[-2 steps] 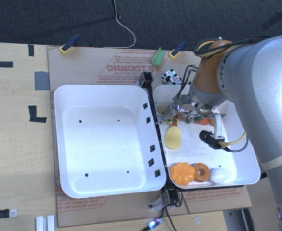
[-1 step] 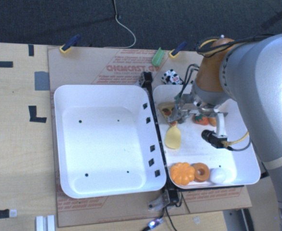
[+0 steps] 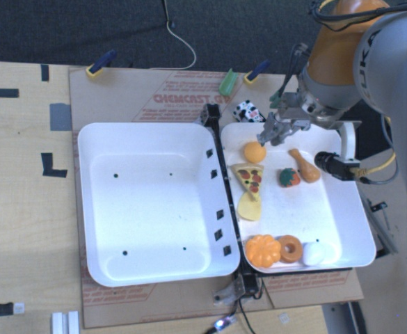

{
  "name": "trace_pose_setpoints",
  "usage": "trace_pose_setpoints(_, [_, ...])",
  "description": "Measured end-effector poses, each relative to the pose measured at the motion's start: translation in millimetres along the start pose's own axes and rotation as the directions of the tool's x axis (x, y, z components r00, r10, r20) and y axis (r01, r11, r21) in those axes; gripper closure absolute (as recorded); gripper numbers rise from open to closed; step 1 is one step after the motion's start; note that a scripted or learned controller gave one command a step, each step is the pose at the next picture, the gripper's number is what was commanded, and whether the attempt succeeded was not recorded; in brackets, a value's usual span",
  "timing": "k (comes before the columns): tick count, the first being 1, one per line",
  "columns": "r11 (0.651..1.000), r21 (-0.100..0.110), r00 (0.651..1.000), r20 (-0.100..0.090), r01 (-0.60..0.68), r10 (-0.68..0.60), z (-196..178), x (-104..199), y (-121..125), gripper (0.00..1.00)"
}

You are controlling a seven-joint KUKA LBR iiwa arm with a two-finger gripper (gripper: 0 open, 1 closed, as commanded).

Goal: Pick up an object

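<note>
Now, arm: it reaches in from the right, over the right bin.
Gripper: it hangs by the bin's far left corner; whether it is apart or together cannot be told.
Orange ball: it lies just under the gripper, above the pizza slice. It looks small, light, smooth and round, so it may roll. Pinching it across the middle seems best.
</note>
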State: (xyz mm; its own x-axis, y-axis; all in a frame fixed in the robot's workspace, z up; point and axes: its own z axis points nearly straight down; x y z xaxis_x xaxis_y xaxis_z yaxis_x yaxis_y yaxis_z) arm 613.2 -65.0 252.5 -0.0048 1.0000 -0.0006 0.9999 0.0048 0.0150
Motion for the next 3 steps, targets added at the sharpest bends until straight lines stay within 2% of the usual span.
trace_pose_setpoints(1, [1.000,0.016,1.000,0.000,-0.002,0.002,21,20,20,1.00])
trace_pose_setpoints(2, [1.000,0.016,1.000,-0.001,0.004,-0.004,49,113,37,1.00])
trace_pose_setpoints(3, [1.000,0.016,1.000,-0.002,0.003,-0.003,60,178,55,1.00])
